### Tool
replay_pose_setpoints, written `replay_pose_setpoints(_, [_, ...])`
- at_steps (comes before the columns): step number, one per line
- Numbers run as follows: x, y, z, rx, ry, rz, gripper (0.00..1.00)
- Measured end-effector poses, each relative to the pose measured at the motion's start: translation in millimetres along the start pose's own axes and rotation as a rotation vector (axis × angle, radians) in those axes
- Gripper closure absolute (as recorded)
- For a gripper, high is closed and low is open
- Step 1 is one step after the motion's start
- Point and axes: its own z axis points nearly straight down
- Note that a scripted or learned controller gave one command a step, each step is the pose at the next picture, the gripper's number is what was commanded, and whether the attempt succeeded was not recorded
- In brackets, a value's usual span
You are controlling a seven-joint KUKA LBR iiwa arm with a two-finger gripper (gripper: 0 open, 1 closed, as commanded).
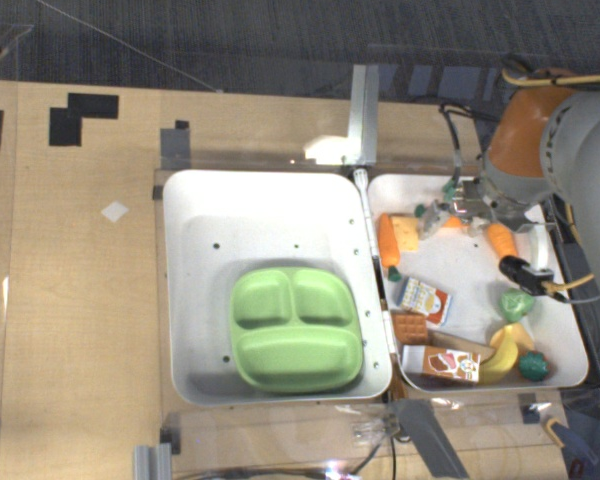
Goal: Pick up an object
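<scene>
My gripper [450, 208] hangs low over the back of the right bin [580, 353], below the grey arm with its orange band [525, 128]. A small orange piece [452, 224] lies right under it. Just to its left are a yellow cheese wedge [407, 232] and an orange carrot [388, 240]. Another carrot [500, 238] lies to the gripper's right. Nearer the front lie a small carton [423, 300], a waffle [410, 326], a brown box [450, 364], a banana [505, 351] and a green broccoli [533, 366].
The left bin [195, 228] holds a green divided plate [295, 328]. A metal divider post [364, 108] stands behind the wall between the bins. Cables [540, 283] trail along the right bin's right side near a green item [517, 305].
</scene>
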Motion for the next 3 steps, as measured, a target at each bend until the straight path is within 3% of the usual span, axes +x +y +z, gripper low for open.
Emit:
replay_pose_setpoints(1, [-13.8, 5.0, -74.6, 0.002, 0.0, -0.063, 0.0])
replay_pose_setpoints(2, [9.3, 20.1, -17.4, 0.004, 0.0, 0.034, 0.0])
replay_pose_setpoints(3, [49.2, 28.0, 0.5, 0.001, 0.0, -0.131, 0.0])
